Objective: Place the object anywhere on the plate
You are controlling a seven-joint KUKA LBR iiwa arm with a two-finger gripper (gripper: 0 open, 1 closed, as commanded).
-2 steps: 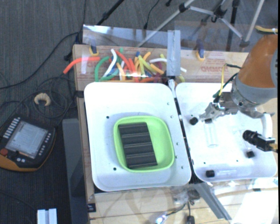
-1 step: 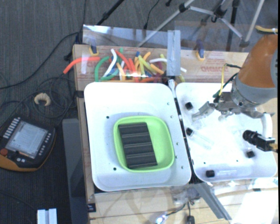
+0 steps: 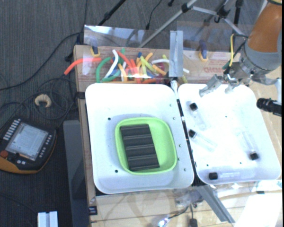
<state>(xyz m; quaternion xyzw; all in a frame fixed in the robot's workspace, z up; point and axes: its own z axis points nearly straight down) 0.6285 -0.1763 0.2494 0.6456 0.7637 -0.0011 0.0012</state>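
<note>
The green plate [image 3: 168,145] sits in the left bin [image 3: 97,126], and the dark ridged block [image 3: 139,147] lies flat on it, filling most of its middle. To the plate's upper right, above the far edge of the right bin [image 3: 236,141], the hand [image 3: 221,85] hangs released, grasping nothing.

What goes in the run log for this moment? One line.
gripper: over right bin back edge, nothing seen held | green plate: left bin, dark ridged block on it | small clear items: right bin
</note>
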